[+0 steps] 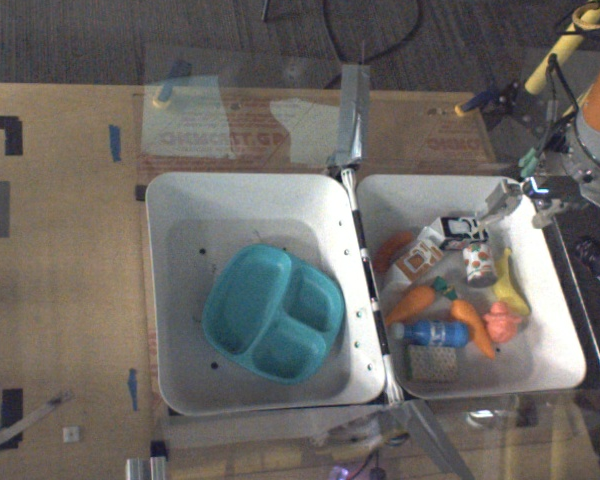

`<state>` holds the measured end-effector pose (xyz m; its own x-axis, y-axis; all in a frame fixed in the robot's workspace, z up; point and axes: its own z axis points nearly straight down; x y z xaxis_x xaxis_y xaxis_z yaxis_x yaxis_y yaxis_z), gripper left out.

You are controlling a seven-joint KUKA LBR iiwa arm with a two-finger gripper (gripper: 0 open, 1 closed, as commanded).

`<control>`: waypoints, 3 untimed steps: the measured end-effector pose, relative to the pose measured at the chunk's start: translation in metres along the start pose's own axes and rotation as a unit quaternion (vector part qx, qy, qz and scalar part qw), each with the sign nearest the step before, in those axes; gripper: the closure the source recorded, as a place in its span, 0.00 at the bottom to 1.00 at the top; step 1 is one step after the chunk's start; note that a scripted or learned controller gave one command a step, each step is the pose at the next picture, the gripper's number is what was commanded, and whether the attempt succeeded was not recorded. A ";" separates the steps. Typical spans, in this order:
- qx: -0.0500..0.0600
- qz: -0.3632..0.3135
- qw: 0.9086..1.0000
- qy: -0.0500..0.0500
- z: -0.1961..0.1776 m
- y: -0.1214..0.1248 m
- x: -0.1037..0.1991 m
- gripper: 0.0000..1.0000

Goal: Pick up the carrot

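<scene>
Gripper (502,200) of the grey KUKA arm is hovering over the right bin's (570,368) far corner, its state impossible to tell, while two carrots (416,303) are lying mid-bin beside a blue bottle (435,334), suggesting the approach is underway and a descent toward one is next.

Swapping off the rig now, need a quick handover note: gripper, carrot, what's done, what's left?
Gripper: over the right bin's far right corner, nothing seen between its fingers; open or shut unclear from this angle.
Carrots: two in the right bin, one near the divider, one beside the blue bottle and banana.
Left bin holds the teal tray.
Done: nothing lifted.
Left: descend on a carrot, grip, lift.
</scene>
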<state>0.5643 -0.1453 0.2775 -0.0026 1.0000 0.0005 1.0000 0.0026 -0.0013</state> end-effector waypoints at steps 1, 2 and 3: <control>0.001 0.037 0.999 0.000 0.158 -0.046 0.002 0.00; -0.007 0.011 1.000 -0.003 0.189 -0.072 0.036 0.00; -0.009 0.013 1.000 -0.003 0.178 -0.071 0.035 1.00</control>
<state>0.4927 -0.1108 0.0999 0.0238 0.9997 -0.0047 0.9996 -0.0237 0.0173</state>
